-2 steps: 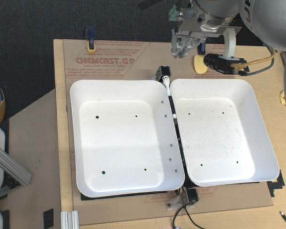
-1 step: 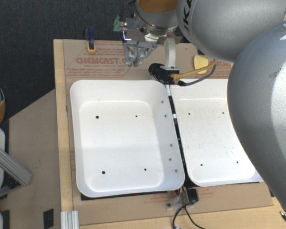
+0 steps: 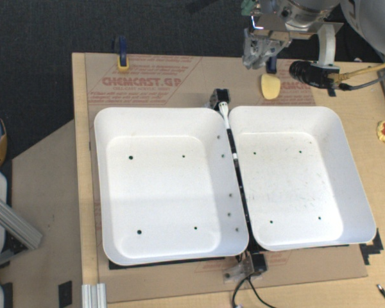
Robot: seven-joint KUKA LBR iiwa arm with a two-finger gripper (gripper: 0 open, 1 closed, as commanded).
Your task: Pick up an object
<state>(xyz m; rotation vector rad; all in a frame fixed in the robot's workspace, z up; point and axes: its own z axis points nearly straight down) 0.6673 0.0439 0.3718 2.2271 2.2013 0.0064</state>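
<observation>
The arm is reaching in above the right bin, its gripper hanging beyond that bin's far rim. A small yellow object is lying just below the gripper, outside the bin. Claw state: cannot tell.

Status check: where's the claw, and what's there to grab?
Claw up beyond the right bin. Pale yellow object on the board just below it, not gripped. Nothing between them.
</observation>
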